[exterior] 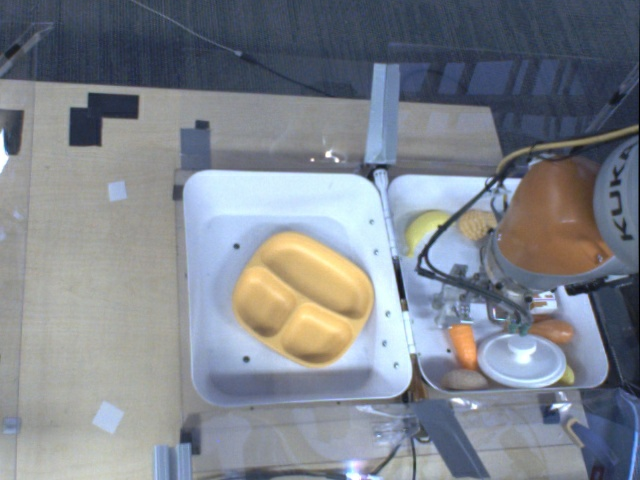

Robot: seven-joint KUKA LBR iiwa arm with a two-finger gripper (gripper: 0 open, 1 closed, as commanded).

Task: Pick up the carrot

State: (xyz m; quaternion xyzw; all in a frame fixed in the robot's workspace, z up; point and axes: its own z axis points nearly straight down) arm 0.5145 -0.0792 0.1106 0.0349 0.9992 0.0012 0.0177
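The short orange carrot (462, 345) lies in the right white plastic bin (596, 366), near its front, beside a round white lid (521, 359). The pincer (470, 310) hovers just above the carrot; I cannot tell how it is set. The left white bin (205, 298) holds a yellow divided tray (302, 297).

A grey arm (618, 203) with a broad orange band (553, 220) — black and yellow cables looped alongside it.
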